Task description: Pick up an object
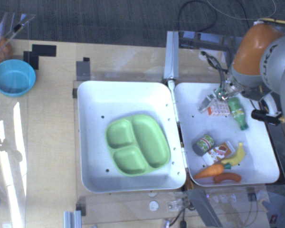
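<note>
No legible text or numbers on any packet, can or bottle.

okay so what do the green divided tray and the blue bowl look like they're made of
The green divided tray in the left bin looks like moulded plastic: one even pale green, soft rounded compartment edges, a matte to slightly satin surface. The blue bowl on the bench also seems plastic, uniformly coloured with a faint sheen, though glazed ceramic can't be ruled out.

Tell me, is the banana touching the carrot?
Touching. The camera view shows the banana lying against the leafy end of the carrot in the right bin, with no white floor between them.
</note>
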Robot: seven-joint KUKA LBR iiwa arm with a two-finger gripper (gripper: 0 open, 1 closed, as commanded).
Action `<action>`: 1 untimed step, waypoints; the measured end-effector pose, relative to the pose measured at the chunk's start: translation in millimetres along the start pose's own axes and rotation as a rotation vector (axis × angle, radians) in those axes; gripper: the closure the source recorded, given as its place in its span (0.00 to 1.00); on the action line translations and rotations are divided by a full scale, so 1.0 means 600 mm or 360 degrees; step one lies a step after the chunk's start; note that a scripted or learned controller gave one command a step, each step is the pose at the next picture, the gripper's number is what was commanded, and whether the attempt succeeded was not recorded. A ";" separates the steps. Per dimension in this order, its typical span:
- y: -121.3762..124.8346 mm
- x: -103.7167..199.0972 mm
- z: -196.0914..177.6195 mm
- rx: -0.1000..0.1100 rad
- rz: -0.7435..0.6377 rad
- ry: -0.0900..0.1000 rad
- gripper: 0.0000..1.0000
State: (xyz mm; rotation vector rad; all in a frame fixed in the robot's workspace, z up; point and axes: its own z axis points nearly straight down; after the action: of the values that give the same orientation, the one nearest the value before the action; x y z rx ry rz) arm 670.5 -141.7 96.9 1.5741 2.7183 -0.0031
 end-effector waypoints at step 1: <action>0.007 -0.007 -0.028 -0.0031 -0.0005 -0.0038 1.00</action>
State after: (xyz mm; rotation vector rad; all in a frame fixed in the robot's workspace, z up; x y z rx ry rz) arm 676.5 -143.4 113.7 1.5543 2.6945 0.0050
